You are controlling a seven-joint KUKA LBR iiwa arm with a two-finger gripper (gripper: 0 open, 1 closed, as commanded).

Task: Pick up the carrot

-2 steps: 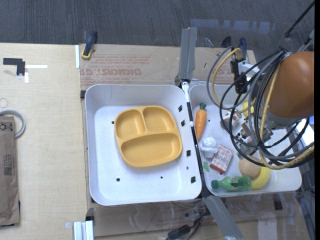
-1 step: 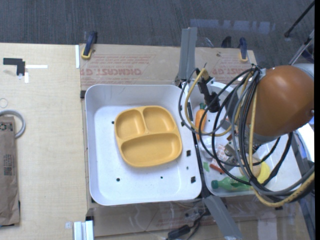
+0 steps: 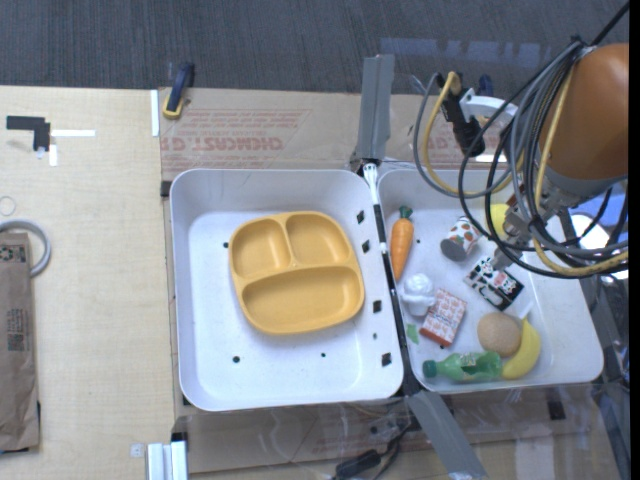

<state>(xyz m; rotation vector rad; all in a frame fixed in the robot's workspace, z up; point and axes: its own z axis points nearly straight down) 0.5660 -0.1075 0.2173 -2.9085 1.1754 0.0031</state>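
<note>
The carrot [image 3: 401, 245], orange with a green top, lies lengthwise against the left wall of the right bin [image 3: 570, 368], its green end pointing to the back. My gripper [image 3: 496, 280] hangs low over the middle of the right bin, about a hand's width right of the carrot and apart from it. The grey arm with its orange band [image 3: 598, 118] and looped cables comes in from the upper right. A small patterned cup [image 3: 461, 238] lies between the carrot and the gripper.
The right bin also holds a white lump [image 3: 418, 288], a red-and-white packet [image 3: 443, 319], a brown round item [image 3: 499, 333], a banana [image 3: 526, 352] and a green bottle [image 3: 462, 368]. A yellow divided plate [image 3: 297, 271] sits in the left bin [image 3: 200, 348].
</note>
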